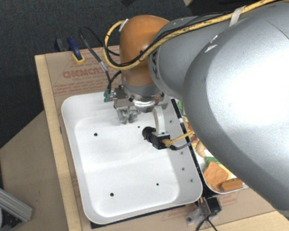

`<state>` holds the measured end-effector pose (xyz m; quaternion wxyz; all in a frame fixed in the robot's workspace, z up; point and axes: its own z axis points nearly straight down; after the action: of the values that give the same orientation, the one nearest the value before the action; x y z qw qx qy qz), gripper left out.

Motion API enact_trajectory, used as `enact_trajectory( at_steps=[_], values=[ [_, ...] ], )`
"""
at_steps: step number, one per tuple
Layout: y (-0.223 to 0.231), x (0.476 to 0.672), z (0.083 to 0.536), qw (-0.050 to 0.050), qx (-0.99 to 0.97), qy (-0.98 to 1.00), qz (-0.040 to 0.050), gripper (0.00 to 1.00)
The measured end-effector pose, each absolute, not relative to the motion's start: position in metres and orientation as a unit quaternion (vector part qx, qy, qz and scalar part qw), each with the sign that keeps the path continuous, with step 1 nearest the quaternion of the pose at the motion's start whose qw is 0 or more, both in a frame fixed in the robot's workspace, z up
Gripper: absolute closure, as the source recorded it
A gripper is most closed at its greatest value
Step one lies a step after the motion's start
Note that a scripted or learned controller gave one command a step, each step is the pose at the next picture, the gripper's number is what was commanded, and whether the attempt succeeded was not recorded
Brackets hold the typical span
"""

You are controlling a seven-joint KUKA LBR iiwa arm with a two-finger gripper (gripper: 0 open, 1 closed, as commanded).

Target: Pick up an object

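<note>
My gripper (126,115) hangs below the orange band (136,43) over the far part of the left white bin (129,195), close to its back wall. Nothing shows under or around it but bare white floor with a few small dark dots. The big grey arm (249,96) hides most of the right bin (212,189). In that bin's visible strip lie an orange-tan piece (216,173), another orange piece (232,185) and a pale item (203,151).
A black fitting (151,136) with a yellow cable hangs from the wrist over the left bin's right side. Both bins rest on brown cardboard (54,88). Cables and a blue-handled tool (75,48) lie at the cardboard's far edge.
</note>
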<state>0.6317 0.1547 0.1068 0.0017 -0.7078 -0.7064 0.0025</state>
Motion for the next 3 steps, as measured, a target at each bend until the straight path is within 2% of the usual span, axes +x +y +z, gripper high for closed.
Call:
enact_trajectory(
  at_steps=[1, 2, 3],
  values=[
    [0.167, 0.558, 0.165, 0.002, -0.706, -0.708, 0.0007, 1.0],
    [0.179, 0.476, 0.158, 0.004, -0.706, -0.708, 0.0035, 1.0],
    [0.198, 0.479, 0.082, 0.0, -0.707, -0.707, 0.0002, 1.0]
  ],
)
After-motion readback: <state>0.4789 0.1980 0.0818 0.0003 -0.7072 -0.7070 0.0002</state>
